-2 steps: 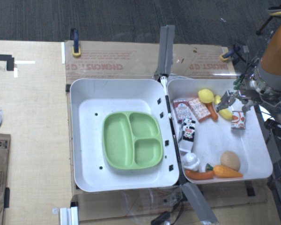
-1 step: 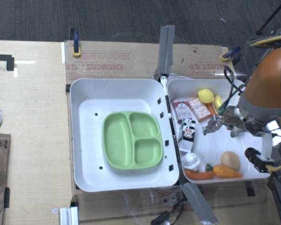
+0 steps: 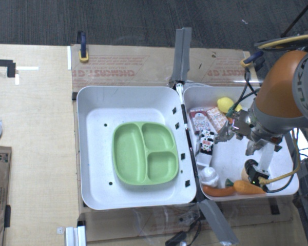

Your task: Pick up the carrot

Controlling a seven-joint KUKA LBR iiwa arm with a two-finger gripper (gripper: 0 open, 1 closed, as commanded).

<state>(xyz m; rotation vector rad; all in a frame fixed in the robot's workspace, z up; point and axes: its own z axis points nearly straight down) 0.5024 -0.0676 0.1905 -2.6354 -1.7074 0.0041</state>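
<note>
**The carrot [image 3: 250, 188] lies at the front wall of the right bin [image 3: 228, 160]; the hand [image 3: 228, 131] hangs over the middle of that bin.**

The carrot is orange and lies flat on its side, along the front wall of the right bin and near its right corner. A redder long thing [image 3: 218, 191] lies just beside it, along the same wall and closer to the bin's left side. The hand is not touching the carrot, and I cannot tell if it is spread or pressed together. The carrot looks light, hard and smooth, so I think it could slip or roll away. The best place to pinch it is probably across its fat middle, not its thin end. The front wall is very close, so there is little room on that side.
</note>
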